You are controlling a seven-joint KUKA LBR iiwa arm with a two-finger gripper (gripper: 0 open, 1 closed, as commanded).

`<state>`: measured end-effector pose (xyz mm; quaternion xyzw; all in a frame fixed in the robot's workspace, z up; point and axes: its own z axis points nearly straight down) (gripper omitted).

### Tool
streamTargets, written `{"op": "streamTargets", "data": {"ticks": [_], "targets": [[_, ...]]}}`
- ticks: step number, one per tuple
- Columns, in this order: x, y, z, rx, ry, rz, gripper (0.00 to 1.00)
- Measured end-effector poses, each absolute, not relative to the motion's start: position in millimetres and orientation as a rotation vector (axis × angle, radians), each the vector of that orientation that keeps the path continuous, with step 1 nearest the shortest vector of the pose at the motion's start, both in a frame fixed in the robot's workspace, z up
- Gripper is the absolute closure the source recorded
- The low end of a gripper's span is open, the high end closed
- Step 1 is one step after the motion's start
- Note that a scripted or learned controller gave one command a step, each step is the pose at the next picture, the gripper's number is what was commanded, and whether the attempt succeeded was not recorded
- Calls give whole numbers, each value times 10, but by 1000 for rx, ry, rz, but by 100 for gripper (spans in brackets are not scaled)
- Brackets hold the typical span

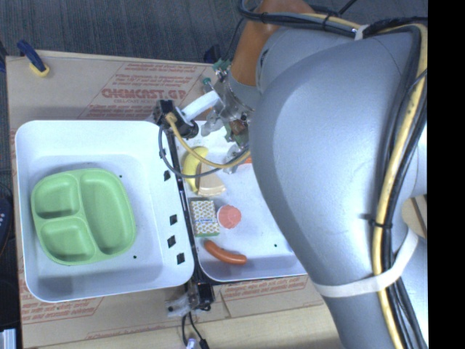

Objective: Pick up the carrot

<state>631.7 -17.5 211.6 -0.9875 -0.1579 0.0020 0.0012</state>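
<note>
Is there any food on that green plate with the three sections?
No. The green plate sits bare in the left bin, while the food, such as the sausage, lies in the right bin.

Orange carrot [224, 254] flat in right bin [280, 264]

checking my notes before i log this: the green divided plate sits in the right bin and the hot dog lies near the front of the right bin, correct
Not quite. The camera view shows the green divided plate in the left bin, not the right one. The rest holds: the hot dog lies near the front of the right bin.
</note>
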Motion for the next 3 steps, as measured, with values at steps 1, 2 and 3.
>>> {"op": "streamTargets", "data": {"ticks": [1,2,3], "targets": [[6295,-247,1913,-3122,-324,9,0],[5870,-26,1910,-3090,-539,10,0],[6028,184,1913,-3121,-347,7,0]]}}
